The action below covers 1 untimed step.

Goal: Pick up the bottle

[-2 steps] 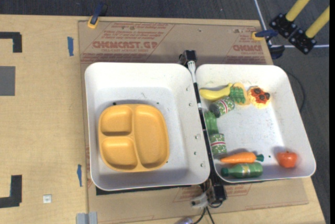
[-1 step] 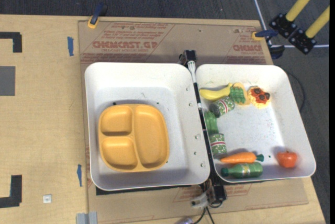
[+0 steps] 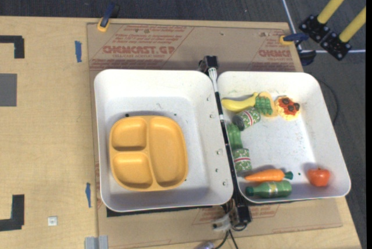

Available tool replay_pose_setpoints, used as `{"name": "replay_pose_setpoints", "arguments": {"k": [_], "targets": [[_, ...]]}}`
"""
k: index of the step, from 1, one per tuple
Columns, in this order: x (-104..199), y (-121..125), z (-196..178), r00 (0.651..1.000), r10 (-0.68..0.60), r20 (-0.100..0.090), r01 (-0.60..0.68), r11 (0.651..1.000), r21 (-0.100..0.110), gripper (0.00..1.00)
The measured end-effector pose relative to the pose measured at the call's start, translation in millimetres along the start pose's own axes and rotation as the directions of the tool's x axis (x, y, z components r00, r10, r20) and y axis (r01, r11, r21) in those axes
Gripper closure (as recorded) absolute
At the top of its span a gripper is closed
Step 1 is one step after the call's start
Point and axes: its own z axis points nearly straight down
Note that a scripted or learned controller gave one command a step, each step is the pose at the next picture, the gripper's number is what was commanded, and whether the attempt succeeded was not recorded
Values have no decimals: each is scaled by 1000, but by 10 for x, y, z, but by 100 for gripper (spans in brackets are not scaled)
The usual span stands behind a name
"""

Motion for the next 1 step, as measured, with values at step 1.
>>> {"name": "replay_pose_setpoints", "arguments": {"k": [1], "targets": [[-14,9,-116,1000,-1,8,1,1000,-2,100]]}}
